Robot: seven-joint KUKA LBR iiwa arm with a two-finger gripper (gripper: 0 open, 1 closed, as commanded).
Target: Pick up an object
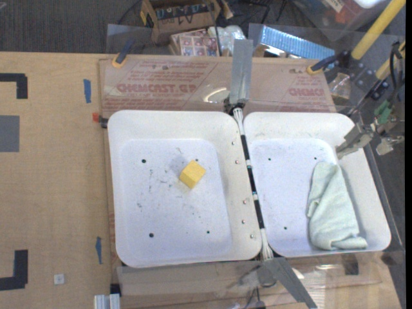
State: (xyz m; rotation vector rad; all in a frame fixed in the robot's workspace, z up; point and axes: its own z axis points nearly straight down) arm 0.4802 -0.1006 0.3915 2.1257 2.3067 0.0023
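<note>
Yellow block (192, 174) sits in the left bin (122, 192); the tool (358, 140), seemingly empty, hovers beside the pale cloth (331, 208).

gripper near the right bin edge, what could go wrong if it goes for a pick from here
The gripper sits over the right bin's far right rim, so a straight descent could hit the rim. The pale green cloth lies crumpled against that bin's right wall, so the fingers may pinch only a fold that slips out. The yellow block lies in the left bin, a long reach away.
</note>
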